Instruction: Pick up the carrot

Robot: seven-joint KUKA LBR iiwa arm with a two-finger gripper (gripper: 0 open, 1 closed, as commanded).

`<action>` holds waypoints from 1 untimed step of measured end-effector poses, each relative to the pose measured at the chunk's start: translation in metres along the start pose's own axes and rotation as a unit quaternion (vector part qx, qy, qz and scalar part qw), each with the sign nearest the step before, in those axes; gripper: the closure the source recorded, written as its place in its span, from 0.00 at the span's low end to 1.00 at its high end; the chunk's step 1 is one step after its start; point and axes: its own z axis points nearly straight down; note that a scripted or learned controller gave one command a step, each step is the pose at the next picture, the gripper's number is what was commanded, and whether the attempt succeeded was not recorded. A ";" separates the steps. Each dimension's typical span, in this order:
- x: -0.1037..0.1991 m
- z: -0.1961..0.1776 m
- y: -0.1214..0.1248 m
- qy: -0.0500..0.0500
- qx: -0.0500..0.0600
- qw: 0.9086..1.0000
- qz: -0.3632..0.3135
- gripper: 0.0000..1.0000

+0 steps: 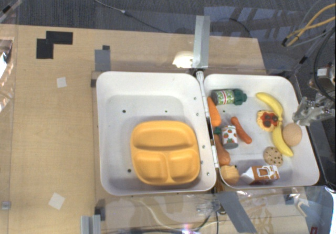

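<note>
A: Camera view puts the carrot in the right bin, lying along the divider wall at its left edge, just below the green bottle

B: And the hand?

A: The hand sits at the bin's right rim, well apart from the carrot, with the banana and the egg between them. How its grip stands I cannot tell; nothing shows in it

B: How will the carrot handle, do you reckon?

A: Looks like a toy: light, stiff, smooth plastic, so likely a bit slippery. Not fragile. It tapers, so I'd take it across the thicker orange middle, not the thin tip

B: Any trouble there?

A: It lies close against the wall, so one side has little room. The small can and the sausage lie near its lower end. A grip closing along the wall's direction seems poor; closing across it needs a gap beside the wall, which looks tight. The yellow tray in the left bin is out of the way
</note>
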 end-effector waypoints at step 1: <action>-0.022 0.089 -0.041 -0.001 -0.007 1.000 -0.026 1.00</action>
